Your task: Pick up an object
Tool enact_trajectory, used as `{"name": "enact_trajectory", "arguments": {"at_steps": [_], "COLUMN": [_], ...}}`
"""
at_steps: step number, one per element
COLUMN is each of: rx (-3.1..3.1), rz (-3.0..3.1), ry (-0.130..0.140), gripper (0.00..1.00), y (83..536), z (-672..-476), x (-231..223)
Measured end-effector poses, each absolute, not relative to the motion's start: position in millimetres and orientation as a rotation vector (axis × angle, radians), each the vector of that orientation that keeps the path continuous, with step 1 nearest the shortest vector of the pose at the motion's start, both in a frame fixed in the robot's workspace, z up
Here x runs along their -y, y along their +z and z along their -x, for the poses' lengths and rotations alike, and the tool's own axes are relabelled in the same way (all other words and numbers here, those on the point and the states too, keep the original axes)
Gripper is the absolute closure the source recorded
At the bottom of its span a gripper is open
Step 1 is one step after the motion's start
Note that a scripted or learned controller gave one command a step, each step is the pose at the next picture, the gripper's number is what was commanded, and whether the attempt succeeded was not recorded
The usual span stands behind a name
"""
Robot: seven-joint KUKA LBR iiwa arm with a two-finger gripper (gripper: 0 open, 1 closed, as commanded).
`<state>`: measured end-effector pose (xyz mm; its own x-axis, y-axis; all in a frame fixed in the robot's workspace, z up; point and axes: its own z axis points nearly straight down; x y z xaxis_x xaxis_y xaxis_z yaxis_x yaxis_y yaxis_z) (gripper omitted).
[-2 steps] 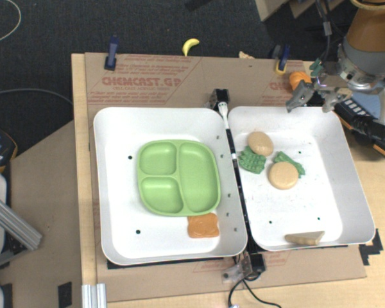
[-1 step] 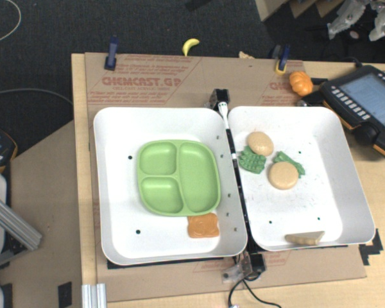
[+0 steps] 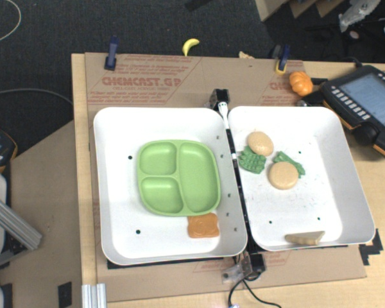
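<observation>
Currently, candidate objects lie in both bins. The right bin (image 3: 327,191) holds an upper tan round piece (image 3: 260,142) and a lower tan round piece (image 3: 283,175), with a green leafy piece (image 3: 251,162) between them, touching or nearly touching both. A second green piece (image 3: 290,162) lies against the lower round. A tan wedge (image 3: 303,238) rests at the front rim. The left bin (image 3: 115,172) holds a green divided plate (image 3: 178,177) and an orange block (image 3: 203,226) just beside the plate's front edge.

Failure risks, as judged:
- Clustered items in the right bin: a descent onto one round piece may catch the leafy piece or push a neighbour aside.
- Round pieces may roll out of a closing grasp.
- The wedge sits against the bin wall; the wall may block one side of the grasp.
- The plate is wide and shallow; only a rim grasp looks feasible, and it may slip.
- The orange block sits close to the plate and front wall, so clearance is limited.

Surface: smooth white bin floors, lightly speckled in the right bin, possibly with debris. The bins rest on a brown board (image 3: 147,82) held by a blue clamp (image 3: 111,53). A control pendant (image 3: 362,101) lies at the right; dark carpet surrounds the bench
</observation>
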<state>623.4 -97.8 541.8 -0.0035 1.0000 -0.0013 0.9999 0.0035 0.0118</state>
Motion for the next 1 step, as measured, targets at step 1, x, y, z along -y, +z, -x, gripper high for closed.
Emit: {"name": "enact_trajectory", "arguments": {"at_steps": [1], "rx": [-2.217], "rz": [-2.214], "ry": [0.005], "gripper": [1.00], "y": [547.3], "z": [-625.3], "x": [99.6]}}
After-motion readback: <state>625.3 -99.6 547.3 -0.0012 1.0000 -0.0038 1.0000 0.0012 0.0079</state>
